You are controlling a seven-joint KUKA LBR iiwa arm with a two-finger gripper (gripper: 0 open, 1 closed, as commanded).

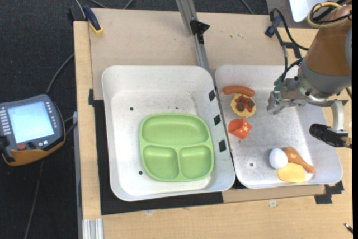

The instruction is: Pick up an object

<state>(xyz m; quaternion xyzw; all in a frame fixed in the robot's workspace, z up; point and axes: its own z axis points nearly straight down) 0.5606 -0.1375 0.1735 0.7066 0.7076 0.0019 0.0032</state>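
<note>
Hovering at the three o'clock side of the bench, your arm's gripper hangs over the upper part of the right bin; whether it is spread or closed you cannot tell from this slanted overhead angle.

Start at nine o'clock: a teach pendant lies on the dark floor, its screen lit but its text too small to read. Next comes the left bin, bearing a green divided plate toward its six o'clock edge.

In the right bin, the candidates sit well apart. A toy sausage lies at twelve o'clock, a small tart with dark topping just below it, an orange-red block below that. At five o'clock a white egg touches a drumstick and a yellow piece.

Nothing is visible in the gripper, and no piece lies directly under it, so a straight descent would likely meet bare bin floor. You risk a glancing miss on the tart, nearest at its nine o'clock, if the approach comes in off-centre. The egg looks likely to roll. The five o'clock cluster could yield two pieces or none.

No brand or legible label shows on any item.
</note>
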